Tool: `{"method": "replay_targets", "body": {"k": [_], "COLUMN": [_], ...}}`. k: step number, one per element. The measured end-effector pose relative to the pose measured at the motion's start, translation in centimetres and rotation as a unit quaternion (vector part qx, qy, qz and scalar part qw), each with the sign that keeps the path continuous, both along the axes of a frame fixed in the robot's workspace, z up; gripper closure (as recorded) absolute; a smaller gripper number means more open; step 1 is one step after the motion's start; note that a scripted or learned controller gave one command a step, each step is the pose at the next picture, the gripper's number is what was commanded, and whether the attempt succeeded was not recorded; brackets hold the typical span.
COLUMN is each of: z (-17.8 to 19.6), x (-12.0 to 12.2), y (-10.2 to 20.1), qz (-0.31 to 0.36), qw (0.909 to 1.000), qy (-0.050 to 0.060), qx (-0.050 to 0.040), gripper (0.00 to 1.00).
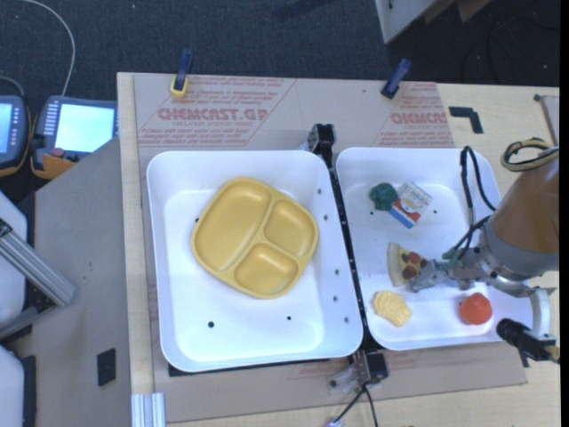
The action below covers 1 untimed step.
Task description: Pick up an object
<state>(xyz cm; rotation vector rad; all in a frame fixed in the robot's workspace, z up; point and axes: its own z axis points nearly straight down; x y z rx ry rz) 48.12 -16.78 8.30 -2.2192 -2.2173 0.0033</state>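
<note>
Yellow pizza slice touching pincer tips, pincer grip state unclear

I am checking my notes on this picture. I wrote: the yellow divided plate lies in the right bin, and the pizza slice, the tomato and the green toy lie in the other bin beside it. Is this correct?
Not quite. The camera view shows the yellow divided plate in the left bin, not the right one. The pizza slice, the tomato and the green toy do lie in the other bin beside it, the right one.
</note>
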Motion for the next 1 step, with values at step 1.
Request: {"method": "replay_targets", "body": {"k": [1], "z": [1.18], "x": [0.11], "y": [0.03], "qz": [0.0], "qw": [1.0], "qy": [-0.002], "qx": [-0.0006], "gripper": [1.0]}}
